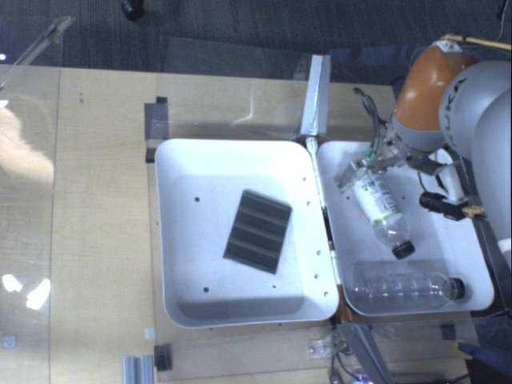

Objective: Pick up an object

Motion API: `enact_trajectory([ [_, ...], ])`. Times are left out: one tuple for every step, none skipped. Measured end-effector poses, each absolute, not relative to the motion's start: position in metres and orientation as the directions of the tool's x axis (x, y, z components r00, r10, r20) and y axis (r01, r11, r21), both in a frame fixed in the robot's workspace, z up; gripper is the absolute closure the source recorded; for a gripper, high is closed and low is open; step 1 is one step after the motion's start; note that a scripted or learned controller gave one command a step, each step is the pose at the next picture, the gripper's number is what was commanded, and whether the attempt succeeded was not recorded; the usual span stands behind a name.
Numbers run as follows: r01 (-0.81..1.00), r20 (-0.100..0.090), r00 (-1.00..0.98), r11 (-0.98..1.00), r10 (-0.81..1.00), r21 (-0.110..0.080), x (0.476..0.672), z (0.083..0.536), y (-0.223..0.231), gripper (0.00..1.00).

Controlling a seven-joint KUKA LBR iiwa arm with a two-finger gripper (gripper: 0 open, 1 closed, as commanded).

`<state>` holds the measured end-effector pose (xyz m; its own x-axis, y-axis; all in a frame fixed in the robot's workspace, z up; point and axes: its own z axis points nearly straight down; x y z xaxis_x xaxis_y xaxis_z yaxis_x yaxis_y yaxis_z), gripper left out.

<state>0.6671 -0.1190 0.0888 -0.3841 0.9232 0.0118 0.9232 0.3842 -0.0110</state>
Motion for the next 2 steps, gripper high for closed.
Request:
enact_trajectory([
  [0.923,0.011,-0.385,0.385,0.923,-0.01,0.668,0.1,-0.118,1.0],
  [0.8,-0.007,-0.599,0.6,0.8,0.01,0.671,0.188,-0.05,1.0],
])
